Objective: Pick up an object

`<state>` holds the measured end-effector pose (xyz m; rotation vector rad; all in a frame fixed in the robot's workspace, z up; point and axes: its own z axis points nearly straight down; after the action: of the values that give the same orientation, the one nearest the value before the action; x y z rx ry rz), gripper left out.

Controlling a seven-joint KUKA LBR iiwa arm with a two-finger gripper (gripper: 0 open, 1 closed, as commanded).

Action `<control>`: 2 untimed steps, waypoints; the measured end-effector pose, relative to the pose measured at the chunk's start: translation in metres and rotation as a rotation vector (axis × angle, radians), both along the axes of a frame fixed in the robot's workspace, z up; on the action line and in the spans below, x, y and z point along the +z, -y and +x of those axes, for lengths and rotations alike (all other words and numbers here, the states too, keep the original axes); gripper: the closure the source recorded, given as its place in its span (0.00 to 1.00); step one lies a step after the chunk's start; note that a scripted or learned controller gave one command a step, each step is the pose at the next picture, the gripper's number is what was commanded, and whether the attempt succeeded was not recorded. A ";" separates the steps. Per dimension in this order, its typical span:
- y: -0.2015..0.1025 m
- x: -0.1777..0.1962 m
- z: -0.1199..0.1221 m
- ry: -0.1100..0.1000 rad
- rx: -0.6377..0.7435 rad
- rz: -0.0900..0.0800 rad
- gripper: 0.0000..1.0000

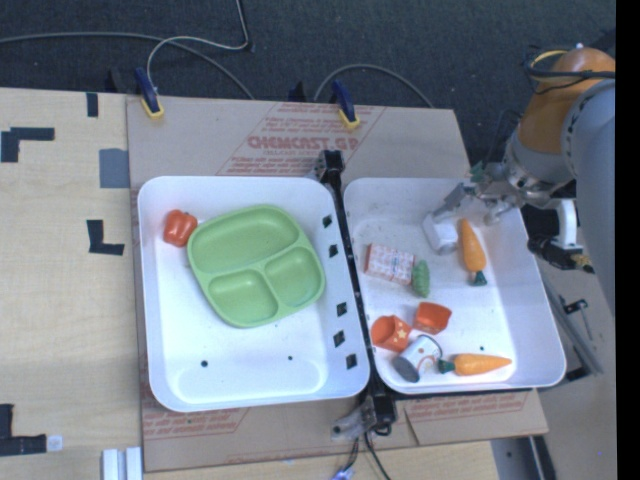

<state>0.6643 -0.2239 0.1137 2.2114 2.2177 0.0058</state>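
Observation:
My gripper (443,224) hangs low over the upper part of the right bin (530,298), reaching in from the right. An orange carrot (471,248) lies just to its right, close beside it but not visibly held. Below and to the left lie a pink-and-white wafer block (390,262) and a small green pickle (421,278). Nearer the front of this bin are two red-orange pepper pieces (433,317) (389,332), a second carrot (476,365) and a small dark grey item (407,369).
The left bin (160,318) holds a green divided plate (258,264) and a small red-orange fruit (179,227) at its upper left. A black divider (345,268) runs between the bins. Cables and two clamps lie behind them.

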 end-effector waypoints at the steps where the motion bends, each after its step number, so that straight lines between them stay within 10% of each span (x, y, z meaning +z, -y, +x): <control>1: -0.006 -0.010 -0.008 0.016 -0.001 -0.002 0.00; 2: -0.019 -0.015 -0.013 0.019 -0.001 0.004 0.00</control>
<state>0.6514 -0.2053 0.0987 2.2046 2.2093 0.0301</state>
